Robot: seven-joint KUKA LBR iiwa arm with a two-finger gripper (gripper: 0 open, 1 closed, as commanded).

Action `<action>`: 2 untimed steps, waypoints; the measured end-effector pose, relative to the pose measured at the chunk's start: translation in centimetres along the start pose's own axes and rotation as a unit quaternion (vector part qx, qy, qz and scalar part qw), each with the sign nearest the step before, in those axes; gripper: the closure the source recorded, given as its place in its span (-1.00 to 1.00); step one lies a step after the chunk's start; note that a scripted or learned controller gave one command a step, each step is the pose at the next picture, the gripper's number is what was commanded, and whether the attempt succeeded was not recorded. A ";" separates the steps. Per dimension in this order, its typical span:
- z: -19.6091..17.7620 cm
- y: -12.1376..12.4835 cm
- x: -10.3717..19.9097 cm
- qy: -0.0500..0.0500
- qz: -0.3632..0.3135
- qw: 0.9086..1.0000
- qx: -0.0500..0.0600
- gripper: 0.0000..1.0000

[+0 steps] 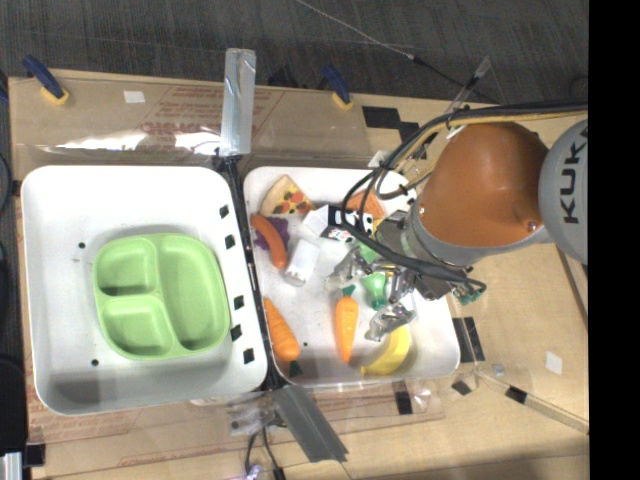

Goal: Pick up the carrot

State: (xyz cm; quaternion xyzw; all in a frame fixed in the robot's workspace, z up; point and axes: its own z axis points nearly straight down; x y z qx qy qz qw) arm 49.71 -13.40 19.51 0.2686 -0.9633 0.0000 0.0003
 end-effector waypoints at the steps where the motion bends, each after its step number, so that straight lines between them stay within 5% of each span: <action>1: 10.4 -0.9 1.6 -0.001 -0.188 0.982 -0.001 -1.00; 2: 9.5 -0.7 1.3 -0.001 -0.192 0.981 -0.001 1.00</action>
